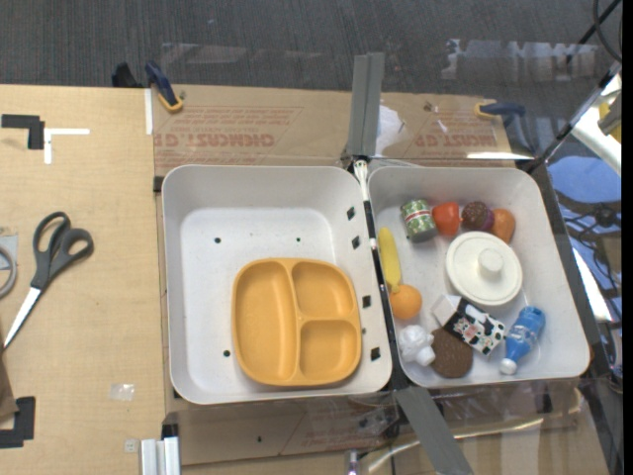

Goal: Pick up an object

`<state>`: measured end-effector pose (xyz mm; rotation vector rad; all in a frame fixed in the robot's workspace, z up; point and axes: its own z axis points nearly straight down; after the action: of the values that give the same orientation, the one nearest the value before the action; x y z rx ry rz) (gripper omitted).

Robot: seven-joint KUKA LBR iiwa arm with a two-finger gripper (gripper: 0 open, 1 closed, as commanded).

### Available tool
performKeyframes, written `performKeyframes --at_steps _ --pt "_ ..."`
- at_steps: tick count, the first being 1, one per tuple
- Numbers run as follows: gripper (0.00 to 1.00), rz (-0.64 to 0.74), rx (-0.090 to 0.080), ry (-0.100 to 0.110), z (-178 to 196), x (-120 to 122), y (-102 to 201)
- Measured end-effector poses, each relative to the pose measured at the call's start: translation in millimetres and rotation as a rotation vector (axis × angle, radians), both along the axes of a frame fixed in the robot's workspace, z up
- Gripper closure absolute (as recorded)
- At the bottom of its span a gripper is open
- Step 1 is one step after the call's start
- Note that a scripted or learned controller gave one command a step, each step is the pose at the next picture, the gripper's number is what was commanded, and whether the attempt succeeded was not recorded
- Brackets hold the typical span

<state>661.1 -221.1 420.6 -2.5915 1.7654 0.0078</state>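
The right bin [542,206] holds several small objects. Along its back sit a green can [417,220], a red tomato [447,218], a dark round fruit [477,215] and an orange piece [503,226]. A white round lid with a knob [484,267] lies in the middle. A yellow banana [390,255] and an orange [406,302] rest by the left wall. Near the front lie a white crumpled item [415,342], a brown cookie [452,355], a black-and-white patterned box [476,328] and a blue bottle [523,335].
The left bin [198,265] holds a yellow divided plate [296,321]. Scissors [45,260] lie on the wooden bench at the left. A grey divider post [365,107] stands behind the two bins. Cardboard lies under the bins.
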Motion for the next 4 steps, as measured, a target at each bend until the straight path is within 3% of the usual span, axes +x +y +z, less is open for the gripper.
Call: performKeyframes --at_steps 1,2,3,4 --pt "1.0 0.493 -0.001 -0.003 8.6 0.2 16.3" --pt "1.0 0.942 0.001 -0.007 24.6 0.1 4.5" --pt "1.0 0.961 0.001 -0.007 -9.6 -0.1 1.2" --pt "1.0 0.889 0.002 -0.01 35.1 0.4 0.8"
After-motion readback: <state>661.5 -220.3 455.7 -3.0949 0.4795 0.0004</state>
